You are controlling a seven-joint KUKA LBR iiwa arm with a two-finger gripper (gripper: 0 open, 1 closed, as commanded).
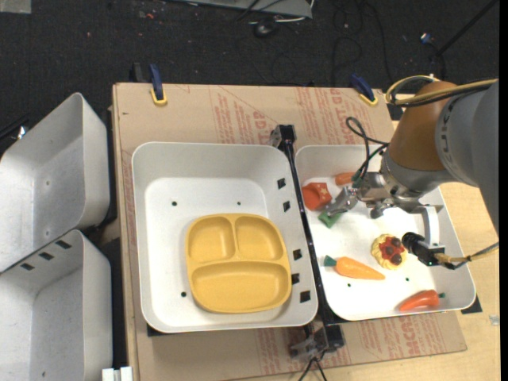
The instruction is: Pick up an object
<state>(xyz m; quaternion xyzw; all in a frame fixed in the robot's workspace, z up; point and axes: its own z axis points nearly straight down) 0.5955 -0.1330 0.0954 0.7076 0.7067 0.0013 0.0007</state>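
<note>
The right bin (456, 244) holds several toy foods. A red pepper-like piece (316, 195) lies near its left wall, with a small orange piece (344, 178) behind it and a small green piece (329, 220) in front. My gripper (345, 202) reaches in from the right and hangs low just right of the red piece, right above the green one. Nothing shows held in it. An orange carrot (358, 269), a round yellow piece with red toppings (389, 249) and a red chili (419, 299) lie nearer the front.
The left bin (159, 181) holds a yellow divided tray (238, 262). A black divider (300, 213) runs between the bins. The grey arm with its orange band (421, 129) and cables crosses the right bin's back right. White bins (48, 213) stand off the bench at left.
</note>
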